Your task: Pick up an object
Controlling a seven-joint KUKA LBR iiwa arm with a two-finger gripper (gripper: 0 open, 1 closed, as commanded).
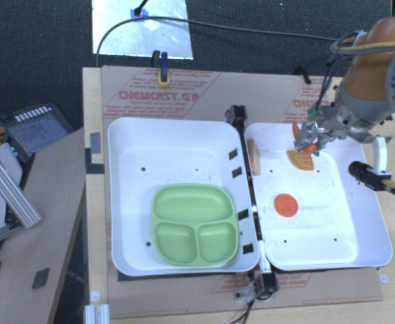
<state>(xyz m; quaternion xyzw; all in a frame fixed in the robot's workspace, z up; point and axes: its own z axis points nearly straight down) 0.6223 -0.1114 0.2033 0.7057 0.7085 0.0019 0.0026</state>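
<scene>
Tabletop with 2 white bins: left holds green tray; right holds red disc, wedge; hand above wedge for pickup, grip indeterminable.

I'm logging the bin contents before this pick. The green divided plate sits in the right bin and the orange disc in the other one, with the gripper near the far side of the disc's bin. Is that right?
Not quite. The camera view shows the green divided plate in the left bin, not the right. The orange disc lies in the right bin, and the gripper is near that bin's far side, as you said.
</scene>
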